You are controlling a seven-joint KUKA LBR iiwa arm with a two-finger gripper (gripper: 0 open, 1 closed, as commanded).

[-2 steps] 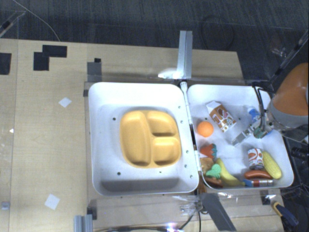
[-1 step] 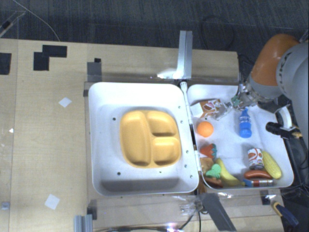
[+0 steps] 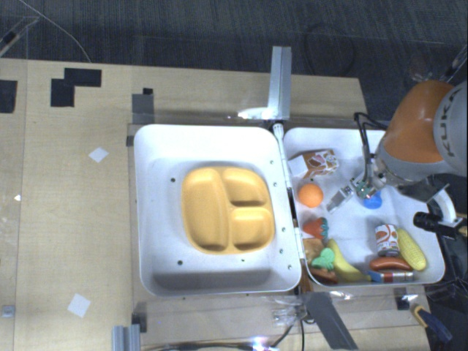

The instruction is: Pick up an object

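My gripper (image 3: 340,197) hangs low over the middle of the right bin (image 3: 436,269), its grey tip pointing left. It sits between an orange ball (image 3: 311,195) on its left and a small blue object (image 3: 373,201) on its right, with nothing visibly held. A brown and white snack packet (image 3: 320,164) lies just behind it. Along the bin's front lie a yellow banana (image 3: 344,261), a red toy (image 3: 314,227), a red sausage (image 3: 391,265), a small can (image 3: 385,239) and a corn cob (image 3: 412,248).
The left bin (image 3: 157,196) holds a yellow divided tray (image 3: 225,209). A metal post (image 3: 281,82) stands behind the wall between the bins. The arm's orange band (image 3: 417,126) looms over the right bin's back right corner.
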